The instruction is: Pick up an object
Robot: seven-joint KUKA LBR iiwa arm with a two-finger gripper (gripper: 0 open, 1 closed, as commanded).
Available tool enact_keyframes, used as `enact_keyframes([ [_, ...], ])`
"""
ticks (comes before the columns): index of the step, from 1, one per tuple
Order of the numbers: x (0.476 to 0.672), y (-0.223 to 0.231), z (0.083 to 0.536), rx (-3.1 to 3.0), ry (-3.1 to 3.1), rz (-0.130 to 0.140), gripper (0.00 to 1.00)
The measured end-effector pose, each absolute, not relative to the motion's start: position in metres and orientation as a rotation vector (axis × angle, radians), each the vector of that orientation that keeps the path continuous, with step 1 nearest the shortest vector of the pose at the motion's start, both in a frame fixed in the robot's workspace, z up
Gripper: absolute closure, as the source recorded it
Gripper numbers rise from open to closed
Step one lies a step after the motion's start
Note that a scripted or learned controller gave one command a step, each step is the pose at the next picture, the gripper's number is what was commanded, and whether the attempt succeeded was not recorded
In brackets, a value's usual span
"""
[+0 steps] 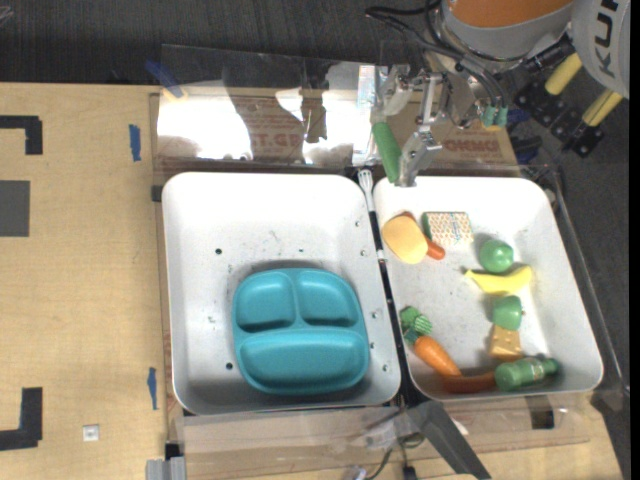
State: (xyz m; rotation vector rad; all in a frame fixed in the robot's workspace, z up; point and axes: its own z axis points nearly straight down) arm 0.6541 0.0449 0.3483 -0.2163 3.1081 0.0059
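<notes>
Green bottle [526, 371] and carrot [436, 354] lie nearest lens, right bin [575, 268] front. Green cucumber-like piece [386, 145] hangs narrow-pinched in gripper [398, 158], above bin's back rim. Risk: thin off-centre hold lets piece slip, dropping outside. Teal tray [298, 330] sits in left bin [190, 228].

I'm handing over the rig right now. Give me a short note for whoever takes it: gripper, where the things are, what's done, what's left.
Gripper: raised over the back edge of the right bin; a green stick-shaped item sits beside it, grasp unclear.
Right bin: yellow bun-like piece, patterned box, banana, carrot, several green items.
Left bin: teal divided tray.
Done: no confirmed pick.
Left: grasp and lift one object.
</notes>
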Motion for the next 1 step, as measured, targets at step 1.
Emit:
enact_keyframes([
  [1,0.6668,0.0646,0.2864,-0.450,3.109,0.002,1.00],
])
